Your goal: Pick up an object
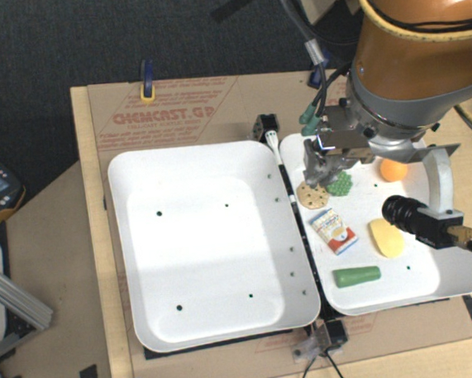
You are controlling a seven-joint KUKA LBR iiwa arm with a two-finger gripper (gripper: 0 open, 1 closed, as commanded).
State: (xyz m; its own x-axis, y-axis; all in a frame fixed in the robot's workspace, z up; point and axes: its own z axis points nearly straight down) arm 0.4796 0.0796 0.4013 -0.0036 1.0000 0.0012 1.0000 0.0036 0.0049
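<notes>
Round tan perforated disc [311, 195] lying just below end effector [321, 171], green bumpy piece [340, 184] beside it. Cannot tell end effector's state. Best to centre over one target, descending straight, avoiding right white bin [444, 284] wall.

left bin [200, 246] lies open to approach; right bin [452, 275] is crowded, the arm [420, 33] apparently blocking its far end.

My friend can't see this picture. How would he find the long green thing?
Look in the right white bin, the one under the arm. Near its front edge lies the green cylinder, on its side. It is smooth and long, unlike the bumpy green piece up by the gripper.
</notes>
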